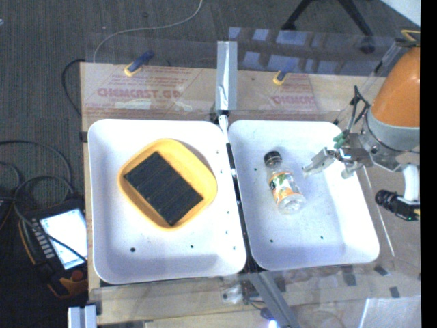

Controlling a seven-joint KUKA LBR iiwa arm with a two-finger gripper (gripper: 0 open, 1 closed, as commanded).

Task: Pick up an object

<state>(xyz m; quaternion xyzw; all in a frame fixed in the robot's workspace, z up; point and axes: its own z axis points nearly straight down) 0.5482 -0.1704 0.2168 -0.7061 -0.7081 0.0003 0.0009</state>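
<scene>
A small clear bottle [282, 183] with a black cap and an orange and green label lies on its side in the right bin [321, 238]. My gripper [332, 162] hangs over the right part of that bin, right of the bottle and apart from it. Its two fingers [315, 161] are spread with nothing between them. In the left bin [109, 251] rests a yellow bowl-like dish [201, 166] with a dark ribbed square pad [164, 186] lying in it.
A metal divider post [226, 80] stands at the back between the bins. Two yellow-handled clamps [138, 61] sit on the cardboard behind. A handheld controller [58, 241] and cables lie on the floor to the left.
</scene>
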